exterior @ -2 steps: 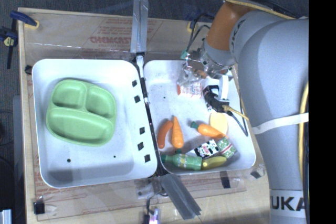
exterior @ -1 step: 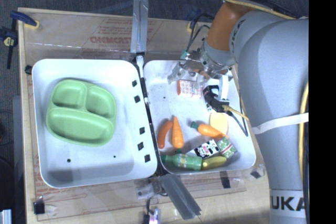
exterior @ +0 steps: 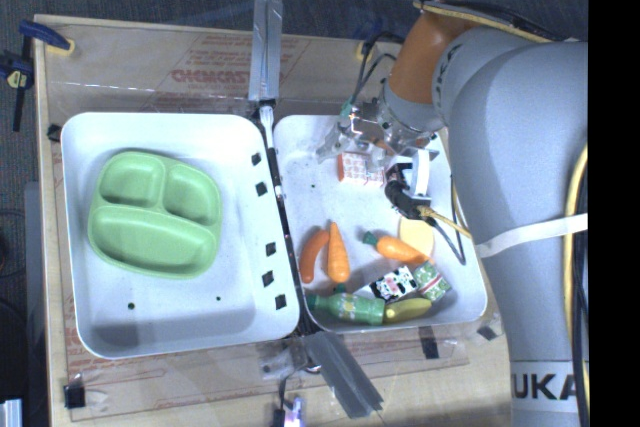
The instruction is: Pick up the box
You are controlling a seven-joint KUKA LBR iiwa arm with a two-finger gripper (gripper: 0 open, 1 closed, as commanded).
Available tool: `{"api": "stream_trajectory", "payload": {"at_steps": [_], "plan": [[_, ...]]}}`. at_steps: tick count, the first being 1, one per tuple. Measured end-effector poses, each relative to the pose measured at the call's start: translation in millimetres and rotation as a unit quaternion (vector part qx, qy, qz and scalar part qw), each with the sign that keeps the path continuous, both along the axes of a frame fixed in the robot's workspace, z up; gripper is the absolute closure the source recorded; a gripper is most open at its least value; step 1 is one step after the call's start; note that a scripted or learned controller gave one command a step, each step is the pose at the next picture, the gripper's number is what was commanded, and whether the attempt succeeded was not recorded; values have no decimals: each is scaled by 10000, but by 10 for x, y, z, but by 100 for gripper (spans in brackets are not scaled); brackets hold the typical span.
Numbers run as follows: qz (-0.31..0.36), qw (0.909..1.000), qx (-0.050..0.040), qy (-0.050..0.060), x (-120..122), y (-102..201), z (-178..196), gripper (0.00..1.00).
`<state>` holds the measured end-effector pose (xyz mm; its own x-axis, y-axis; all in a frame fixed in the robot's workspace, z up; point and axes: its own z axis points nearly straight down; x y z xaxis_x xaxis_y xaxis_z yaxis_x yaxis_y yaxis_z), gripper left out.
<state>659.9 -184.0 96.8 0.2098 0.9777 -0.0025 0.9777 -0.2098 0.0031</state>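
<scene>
Looking down on the bench, you see the grey arm (exterior: 520, 145) reaching in from the right, its orange band (exterior: 422, 50) bent over the far end of the right bin (exterior: 300, 175). Your gripper (exterior: 362, 137) hangs low over that bin's far part, directly above the small box (exterior: 358, 169), a white carton with red print that lies flat on the bin floor. You cannot tell from this angle whether the gripper is touching the box, and the wrist and cables hide how it is set, so that stays unknown. Nearer the camera in the same bin, you have two carrots (exterior: 328, 255) lying side by side close to the divider, a smaller carrot (exterior: 398, 248) beside a pale yellow block (exterior: 416, 237), a black-and-white spotted item (exterior: 397, 286), and a green bottle (exterior: 347, 307) lying along the near wall. Over in the left bin (exterior: 80, 315) sits a green divided tray (exterior: 157, 212), well apart from the box.
</scene>
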Motion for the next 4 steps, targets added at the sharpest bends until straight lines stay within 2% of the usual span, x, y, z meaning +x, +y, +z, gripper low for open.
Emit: {"api": "stream_trajectory", "payload": {"at_steps": [1,2,3,4], "plan": [[32,10000,-6,11,10,5,91,100],[34,10000,-6,11,10,5,91,0],[530,9986,15,-12,13,-147,8,0],[562,9984,3,-10,26,-142,102,100]]}}
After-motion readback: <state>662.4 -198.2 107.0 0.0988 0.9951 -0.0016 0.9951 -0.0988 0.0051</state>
